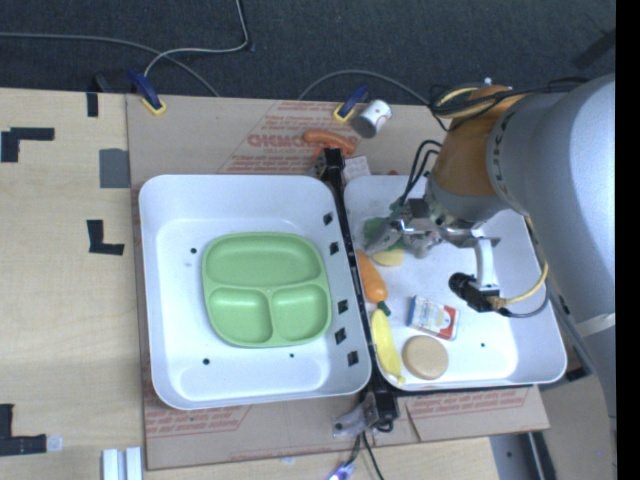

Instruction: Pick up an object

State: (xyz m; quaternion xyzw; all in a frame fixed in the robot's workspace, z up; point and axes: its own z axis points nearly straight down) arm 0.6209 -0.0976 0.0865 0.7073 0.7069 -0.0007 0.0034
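Brown cardboard (290,143) covers the light wooden bench (60,268) beneath two white bins, with dark carpet (300,18) beyond the far edge. Centred in the left bin (165,203) lies a green divided plate (267,288). The right bin (530,353) holds an orange carrot (373,280) and a yellow banana (384,344) along its left wall, a round tan biscuit (426,357) near its front edge, a small red-and-white packet (433,317) just behind that, and a yellowish piece (389,258) and something green (378,233) toward its far left corner. The gripper (412,230) sits low over those last two; whether its fingers are spread or pinching anything I cannot tell.
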